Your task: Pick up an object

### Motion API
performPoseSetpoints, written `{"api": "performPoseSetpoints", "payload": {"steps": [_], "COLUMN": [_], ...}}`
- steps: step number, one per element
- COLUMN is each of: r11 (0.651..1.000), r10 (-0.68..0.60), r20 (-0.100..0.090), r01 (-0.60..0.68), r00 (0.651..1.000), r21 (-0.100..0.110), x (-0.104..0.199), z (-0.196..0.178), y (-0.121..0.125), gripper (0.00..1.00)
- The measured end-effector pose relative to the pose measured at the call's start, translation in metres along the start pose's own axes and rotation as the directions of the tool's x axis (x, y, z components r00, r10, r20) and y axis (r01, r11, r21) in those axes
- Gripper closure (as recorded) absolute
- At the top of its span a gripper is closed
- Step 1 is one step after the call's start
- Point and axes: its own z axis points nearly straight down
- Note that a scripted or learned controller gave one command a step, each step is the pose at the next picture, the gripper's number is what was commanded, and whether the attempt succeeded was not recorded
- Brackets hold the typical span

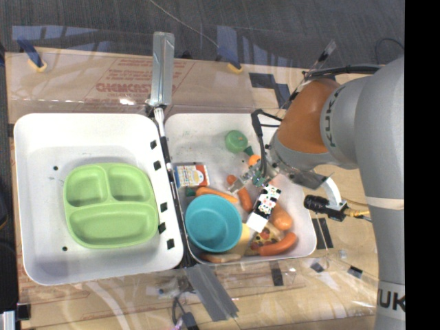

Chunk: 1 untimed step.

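The right bin (206, 126) holds a heap of toys: a teal bowl (213, 223), a small box with a blue and orange label (190, 176), a green round piece (236, 141), orange carrot-like pieces (245, 199), an orange ball (280, 220), a red-orange sausage shape (278, 244) and a white block with black spots (265, 203). My gripper (256, 172) reaches down into this bin from the right, just above the carrot pieces and the spotted block. The wrist hides its tips.
The left bin (34, 184) holds a green divided plate (110, 203). A metal divider post (162, 67) stands at the back between the bins. The grey arm with its orange band (309, 122) overhangs the right bin's right side. Cables (337, 208) run by the right rim.
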Motion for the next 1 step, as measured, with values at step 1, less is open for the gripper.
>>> {"api": "performPoseSetpoints", "payload": {"steps": [1], "r11": [0.990], "r10": [0.140], "r20": [0.000], "r01": [-0.140], "r00": [0.990], "r21": [0.000], "x": [-0.0360], "z": [-0.0004], "y": [0.0384], "gripper": [1.00]}}
